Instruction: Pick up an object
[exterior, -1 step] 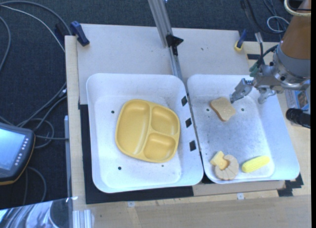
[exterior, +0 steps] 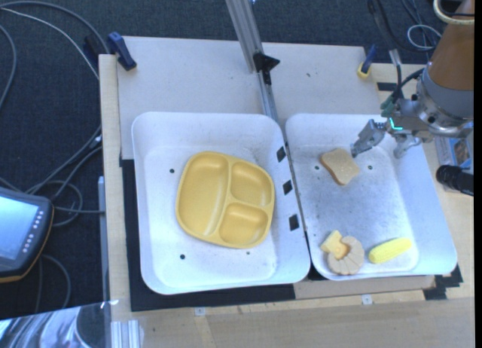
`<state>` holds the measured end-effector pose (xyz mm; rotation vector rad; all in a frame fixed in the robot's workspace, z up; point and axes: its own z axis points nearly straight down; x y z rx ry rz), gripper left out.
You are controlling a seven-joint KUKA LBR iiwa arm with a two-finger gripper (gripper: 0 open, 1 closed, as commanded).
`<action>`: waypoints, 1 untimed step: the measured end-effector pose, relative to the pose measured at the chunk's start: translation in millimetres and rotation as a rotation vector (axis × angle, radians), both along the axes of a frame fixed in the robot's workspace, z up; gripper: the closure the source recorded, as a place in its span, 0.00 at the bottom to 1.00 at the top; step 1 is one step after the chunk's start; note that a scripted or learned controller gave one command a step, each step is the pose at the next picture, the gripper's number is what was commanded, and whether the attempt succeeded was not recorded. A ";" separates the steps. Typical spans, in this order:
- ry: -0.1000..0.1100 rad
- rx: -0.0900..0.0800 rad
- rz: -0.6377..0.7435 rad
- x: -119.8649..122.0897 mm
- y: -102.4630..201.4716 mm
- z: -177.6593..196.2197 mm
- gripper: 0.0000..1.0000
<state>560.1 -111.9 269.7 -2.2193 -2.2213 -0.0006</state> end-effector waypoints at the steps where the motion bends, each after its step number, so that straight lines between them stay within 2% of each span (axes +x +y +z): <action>1: 0.007 0.001 -0.001 3.5 -1.5 -62.2 0.00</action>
